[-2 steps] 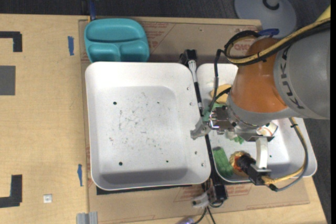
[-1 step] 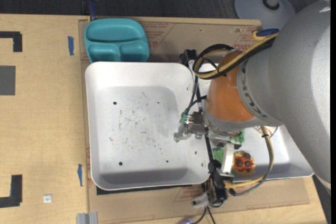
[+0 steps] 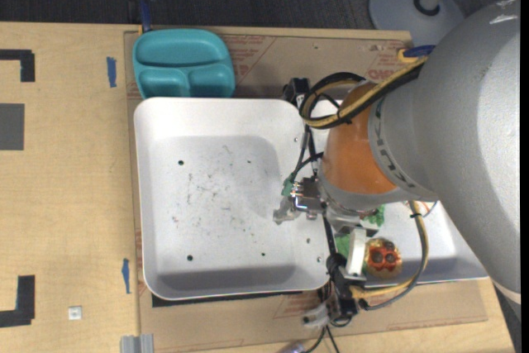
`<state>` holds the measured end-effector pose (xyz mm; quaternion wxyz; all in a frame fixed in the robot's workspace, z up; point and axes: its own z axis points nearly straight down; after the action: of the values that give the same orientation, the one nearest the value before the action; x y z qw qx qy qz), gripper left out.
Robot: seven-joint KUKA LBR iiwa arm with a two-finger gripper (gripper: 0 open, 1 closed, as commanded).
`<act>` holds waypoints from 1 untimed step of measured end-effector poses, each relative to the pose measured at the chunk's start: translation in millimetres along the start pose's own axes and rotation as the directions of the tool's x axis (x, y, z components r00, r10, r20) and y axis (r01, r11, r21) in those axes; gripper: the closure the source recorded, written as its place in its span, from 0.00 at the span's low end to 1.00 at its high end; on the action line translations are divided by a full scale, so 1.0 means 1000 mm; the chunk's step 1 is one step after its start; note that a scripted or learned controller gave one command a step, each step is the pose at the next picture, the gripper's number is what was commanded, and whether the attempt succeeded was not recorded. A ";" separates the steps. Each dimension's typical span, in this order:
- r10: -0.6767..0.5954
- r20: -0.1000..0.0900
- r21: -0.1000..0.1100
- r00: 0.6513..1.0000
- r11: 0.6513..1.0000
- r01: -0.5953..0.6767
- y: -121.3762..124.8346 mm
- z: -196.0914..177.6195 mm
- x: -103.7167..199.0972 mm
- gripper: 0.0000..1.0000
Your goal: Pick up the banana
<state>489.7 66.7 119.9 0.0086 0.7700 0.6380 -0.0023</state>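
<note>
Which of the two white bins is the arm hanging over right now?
The right bin, the one farther from the teal tray. The grey arm covers most of it, while the left bin lies open to view.

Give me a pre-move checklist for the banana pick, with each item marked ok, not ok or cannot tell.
1. Banana located: cannot tell; the arm covers most of the right bin.
2. Arm over the right bin: ok.
3. State of the jaws: cannot tell, hidden under the wrist.
4. Banana held: cannot tell.
5. Nearby clutter: not ok; an orange-red object and something green lie close to the wrist.
6. Teal tray clear of the arm: ok; it sits behind the left bin.
</note>
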 end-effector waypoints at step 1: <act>-0.007 0.003 -0.003 1.000 1.000 0.007 0.000 0.002 0.001 0.00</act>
<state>489.5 67.5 117.8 0.0106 0.7677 0.6407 -0.0027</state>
